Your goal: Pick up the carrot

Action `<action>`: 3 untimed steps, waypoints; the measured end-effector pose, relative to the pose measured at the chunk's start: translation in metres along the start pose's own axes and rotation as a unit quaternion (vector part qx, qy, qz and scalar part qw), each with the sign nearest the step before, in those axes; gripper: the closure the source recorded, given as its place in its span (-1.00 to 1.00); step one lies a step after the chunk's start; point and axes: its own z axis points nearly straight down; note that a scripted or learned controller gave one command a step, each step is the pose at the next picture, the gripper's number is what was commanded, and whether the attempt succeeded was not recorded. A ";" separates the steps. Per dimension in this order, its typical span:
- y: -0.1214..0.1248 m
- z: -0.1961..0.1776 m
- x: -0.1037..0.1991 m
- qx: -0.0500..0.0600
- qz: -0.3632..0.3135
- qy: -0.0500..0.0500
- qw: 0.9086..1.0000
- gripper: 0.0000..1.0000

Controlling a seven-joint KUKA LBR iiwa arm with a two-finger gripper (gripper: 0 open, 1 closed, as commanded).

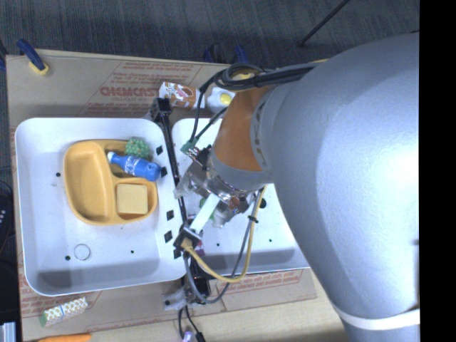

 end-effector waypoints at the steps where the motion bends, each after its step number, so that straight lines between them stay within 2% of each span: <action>1: -0.005 0.000 0.056 -0.001 -0.064 0.000 0.998 -1.00; 2: 0.058 -0.042 0.068 -0.001 -0.125 0.000 0.992 -1.00; 3: 0.139 -0.026 0.083 -0.001 -0.155 0.000 0.988 -1.00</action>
